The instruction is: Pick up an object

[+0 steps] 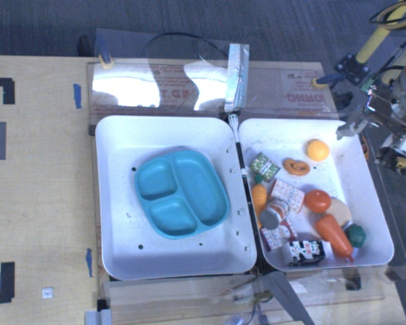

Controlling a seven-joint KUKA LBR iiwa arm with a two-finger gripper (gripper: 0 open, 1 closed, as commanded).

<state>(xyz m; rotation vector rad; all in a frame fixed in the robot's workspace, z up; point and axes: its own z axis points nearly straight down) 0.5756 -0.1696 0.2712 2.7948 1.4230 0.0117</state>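
The right bin (pixel 365 175) holds several toy foods: an orange ball (pixel 318 149), a brown pretzel (pixel 297 166), a green carton (pixel 262 166), a red tomato (pixel 317 200), a carrot (pixel 333 234), a small can (pixel 274 215) and a black-and-white carton (pixel 304 250). My gripper (pixel 350 126) hangs over the bin's far right corner, up and to the right of the orange ball, with nothing seen in it. The arm behind it is cut off by the frame's right edge.
The left bin (pixel 115 181) carries a blue divided plate (pixel 181 193). A metal bar (pixel 237 76) stands upright behind the seam between the bins. Yellow and black cables (pixel 379 36) run at the top right. Wooden bench (pixel 34 181) lies to the left.
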